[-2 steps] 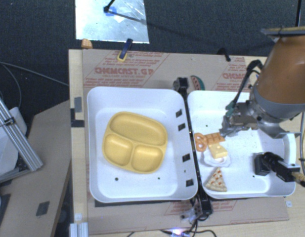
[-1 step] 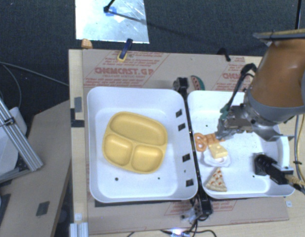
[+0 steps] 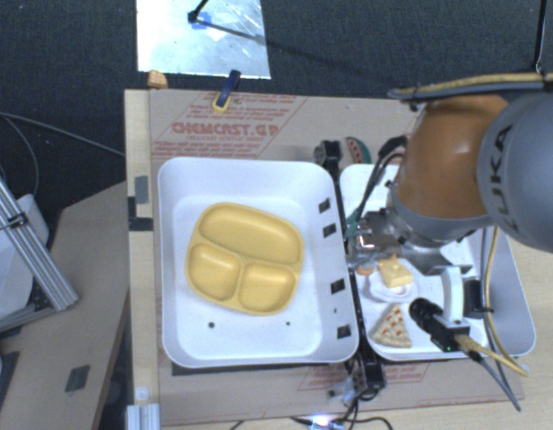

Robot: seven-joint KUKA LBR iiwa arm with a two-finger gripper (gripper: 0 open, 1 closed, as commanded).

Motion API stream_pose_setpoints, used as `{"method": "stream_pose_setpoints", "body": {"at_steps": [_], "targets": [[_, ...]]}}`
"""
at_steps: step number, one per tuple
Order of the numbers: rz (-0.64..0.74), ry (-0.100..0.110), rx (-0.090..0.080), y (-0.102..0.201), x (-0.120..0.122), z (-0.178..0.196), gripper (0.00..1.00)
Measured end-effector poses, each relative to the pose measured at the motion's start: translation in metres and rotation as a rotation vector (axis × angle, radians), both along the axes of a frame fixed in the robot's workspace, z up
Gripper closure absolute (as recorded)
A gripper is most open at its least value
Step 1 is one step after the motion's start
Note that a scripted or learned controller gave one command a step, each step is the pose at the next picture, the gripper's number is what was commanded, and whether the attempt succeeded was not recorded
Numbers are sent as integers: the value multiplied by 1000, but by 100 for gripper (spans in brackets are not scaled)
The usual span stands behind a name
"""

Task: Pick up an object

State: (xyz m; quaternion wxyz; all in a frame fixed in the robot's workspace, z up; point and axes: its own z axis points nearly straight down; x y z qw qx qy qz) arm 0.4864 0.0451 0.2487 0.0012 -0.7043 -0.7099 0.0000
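Gripper point(image 3: 381, 256) low over right bin point(image 3: 518, 330); finger state cannot be told.
Beneath me: yellow block point(image 3: 394, 273), pizza slice point(image 3: 392, 328). Left bin point(image 3: 258, 182) holds yellow divided plate point(image 3: 243, 257).

Red print on the brown cardboard sheet point(image 3: 258, 119) under the bins reads roughly "CHEMCAST GP", upside-down lettering just past the far rim of the left bin point(image 3: 249, 173); smaller red lines around it and a second red imprint at the sheet's near edge are too small to read. White letters "KU" run down the grey arm casing point(image 3: 527, 164) at the right, the rest of the word being cut off by the frame edge. No other text, number or sign is legible.
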Motion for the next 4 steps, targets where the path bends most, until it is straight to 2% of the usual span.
{"method": "stream_pose_setpoints", "body": {"at_steps": [1,2,3,4], "targets": [[-8,-8,-2,-30,1,44,100],[0,-6,0,29,1,79,100],[-3,-8,-1,14,1,151,100],[-12,-2,-2,-60,1,104,100]]}}
